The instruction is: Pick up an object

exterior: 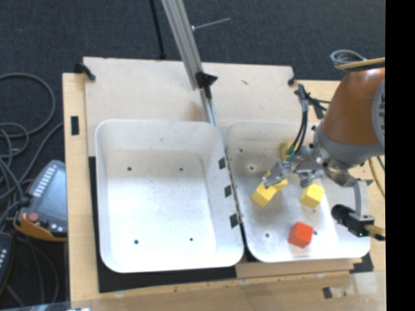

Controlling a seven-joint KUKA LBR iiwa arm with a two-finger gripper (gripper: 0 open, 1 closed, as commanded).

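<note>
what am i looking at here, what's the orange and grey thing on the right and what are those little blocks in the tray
That orange and grey thing is a robot arm, reaching in from the right. The one camera sits above the bench and looks down at a slant. At the arm's tip is a two-finger gripper, hanging low over the right bin. The bench holds two shallow white bins side by side; the left bin is the bigger one. In the right bin lie a yellow block beside the gripper, a second yellow block, an orange-red block nearer the front, and a yellow piece partly hidden behind the arm. I cannot tell whether the gripper holds anything.
</note>
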